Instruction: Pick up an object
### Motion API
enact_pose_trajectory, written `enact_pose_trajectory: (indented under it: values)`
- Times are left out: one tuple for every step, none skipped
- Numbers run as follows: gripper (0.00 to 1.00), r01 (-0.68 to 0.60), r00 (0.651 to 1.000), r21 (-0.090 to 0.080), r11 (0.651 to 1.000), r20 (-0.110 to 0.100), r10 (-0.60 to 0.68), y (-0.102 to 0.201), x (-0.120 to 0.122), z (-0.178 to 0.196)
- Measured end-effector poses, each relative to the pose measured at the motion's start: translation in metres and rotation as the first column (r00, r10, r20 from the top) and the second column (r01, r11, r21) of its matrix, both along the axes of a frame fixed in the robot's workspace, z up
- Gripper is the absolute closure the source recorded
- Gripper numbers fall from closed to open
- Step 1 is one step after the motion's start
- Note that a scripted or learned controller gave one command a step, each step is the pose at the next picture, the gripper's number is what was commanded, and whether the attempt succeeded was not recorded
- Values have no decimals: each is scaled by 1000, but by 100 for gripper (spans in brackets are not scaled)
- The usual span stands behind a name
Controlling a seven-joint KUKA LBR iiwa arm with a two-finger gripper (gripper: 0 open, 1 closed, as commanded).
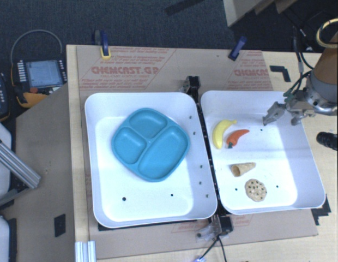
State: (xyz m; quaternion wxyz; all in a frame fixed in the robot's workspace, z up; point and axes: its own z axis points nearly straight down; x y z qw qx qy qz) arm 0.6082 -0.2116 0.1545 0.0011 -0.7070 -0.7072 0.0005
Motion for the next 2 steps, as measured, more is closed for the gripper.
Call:
enact_pose_trajectory:
  values:
    - [0,-1,1000,2,1000,-4,1,5,7,-47]
    - [100,-2,1000,-1,1000,3,2,4,9,-33]
